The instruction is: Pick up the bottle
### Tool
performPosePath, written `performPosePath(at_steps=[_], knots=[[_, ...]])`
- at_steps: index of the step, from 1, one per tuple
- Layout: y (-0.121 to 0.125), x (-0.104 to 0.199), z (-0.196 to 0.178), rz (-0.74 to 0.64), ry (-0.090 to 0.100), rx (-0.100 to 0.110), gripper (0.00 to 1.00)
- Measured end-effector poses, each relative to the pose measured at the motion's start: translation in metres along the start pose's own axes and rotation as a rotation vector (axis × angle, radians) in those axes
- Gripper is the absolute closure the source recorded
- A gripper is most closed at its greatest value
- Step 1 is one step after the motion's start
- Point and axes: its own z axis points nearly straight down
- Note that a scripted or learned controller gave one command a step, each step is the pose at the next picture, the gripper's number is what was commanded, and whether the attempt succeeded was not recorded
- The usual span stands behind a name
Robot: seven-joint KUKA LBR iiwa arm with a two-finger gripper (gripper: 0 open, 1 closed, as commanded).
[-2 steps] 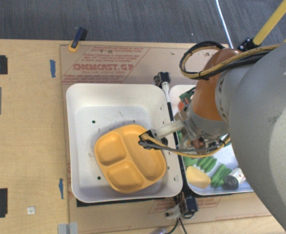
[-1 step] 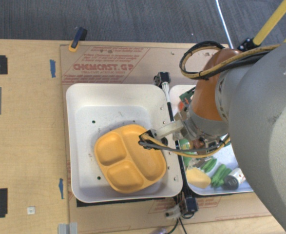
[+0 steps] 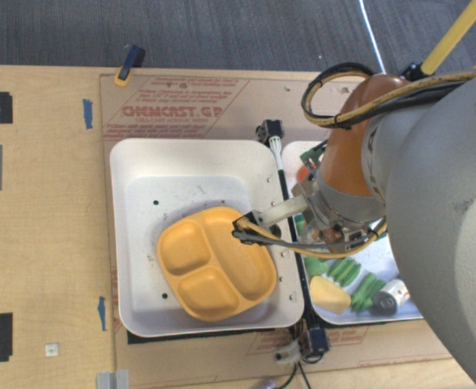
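Bottle (image 3: pixel 390 296) lies in right bin (image 3: pixel 379 258), lower right of frame, not picked yet. Gripper (image 3: pixel 339 232) hovers nearby, jaw state can't tell. Grasp + lift left.

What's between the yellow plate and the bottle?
Camera view: the left bin's wall, then a pale yellow lump beside the bottle.

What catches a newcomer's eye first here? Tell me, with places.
The yellow three-compartment tray fills much of the bin at the view's left, lying askew. The big grey arm with its orange band looms over the other bin, where green pieces, a pale yellow lump and a small grey-capped bottle crowd the near corner.
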Motion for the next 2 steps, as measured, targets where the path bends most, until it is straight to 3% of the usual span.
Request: performPosePath(at_steps=[1, 2], knots=[[0.000, 0.000, 0.000, 0.001, 0.000, 0.000, 0.00], [0.037, -0.012, 0.039, 0.065, 0.000, -0.003, 0.00]])
